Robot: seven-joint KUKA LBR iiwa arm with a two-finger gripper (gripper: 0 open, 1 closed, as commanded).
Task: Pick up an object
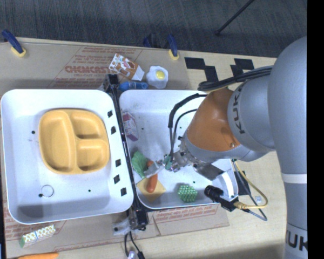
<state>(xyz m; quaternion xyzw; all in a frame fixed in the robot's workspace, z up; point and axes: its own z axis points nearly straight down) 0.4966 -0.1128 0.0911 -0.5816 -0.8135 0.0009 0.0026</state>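
My gripper [167, 164] reaches down into the right bin [151, 104], its tip low over the bin floor near the front left. Just left of it lies a green leafy toy [140, 162]. An orange carrot-like piece [151, 184] rests on a yellow piece [157, 189] just below the gripper tip. A green knobbly block [187, 192] sits at the bin's front edge. A clear wrapper with purple print [129, 125] lies by the bin's left wall. The orange wrist band [210, 125] hides the bin's right half.
The left bin [16, 161] holds a yellow divided tray [74, 140]. Behind the bins lie a snack packet [121, 65], a blue item [133, 84] and a white-and-yellow egg toy [157, 76]. A wrapped candy [38, 234] lies in front. Cables [248, 201] trail at the right.
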